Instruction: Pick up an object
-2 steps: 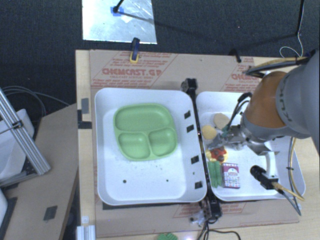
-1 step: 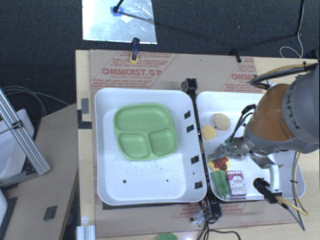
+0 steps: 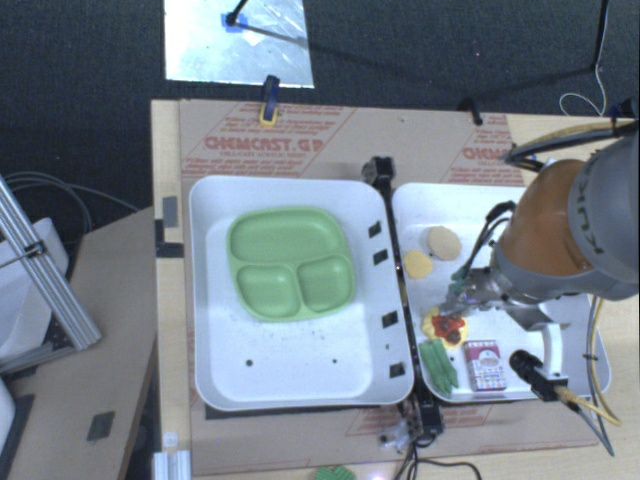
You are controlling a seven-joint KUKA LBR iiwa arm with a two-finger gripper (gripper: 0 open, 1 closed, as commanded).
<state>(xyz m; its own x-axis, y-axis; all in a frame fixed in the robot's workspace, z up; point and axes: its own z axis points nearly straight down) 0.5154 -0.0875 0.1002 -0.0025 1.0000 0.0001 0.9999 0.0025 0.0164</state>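
While two bins (image 3: 215,298) sit — one green tray (image 3: 290,263)

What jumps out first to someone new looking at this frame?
The green divided tray sits alone in the left bin, the biggest patch of colour. On the right, the grey arm with its orange band hangs over the right bin, its gripper low above a small cluster: two tan round pieces, a red and yellow item, a green piece and a red box.
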